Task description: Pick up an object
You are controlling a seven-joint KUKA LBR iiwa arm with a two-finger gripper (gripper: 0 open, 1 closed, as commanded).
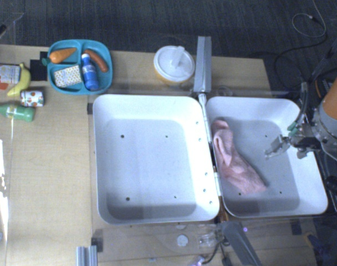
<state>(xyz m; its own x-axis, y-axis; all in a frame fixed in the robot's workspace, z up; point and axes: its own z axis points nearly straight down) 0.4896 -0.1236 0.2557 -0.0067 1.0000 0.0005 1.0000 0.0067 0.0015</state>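
A pink cloth (235,160) lies crumpled along the left side of the right bin (310,204). Beyond it, the hand (278,147) hovers over the bin floor, fingers spread, gripping nothing, apart from the cloth.

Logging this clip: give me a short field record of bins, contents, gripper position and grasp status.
left bin: white, no items seen inside
right bin: holds a pink cloth, crumpled along its left side
gripper: above the right bin, right of the cloth, apart from it
grasp: nothing seen between the jaws
bench extras: blue tray of toy food, white lidded cup
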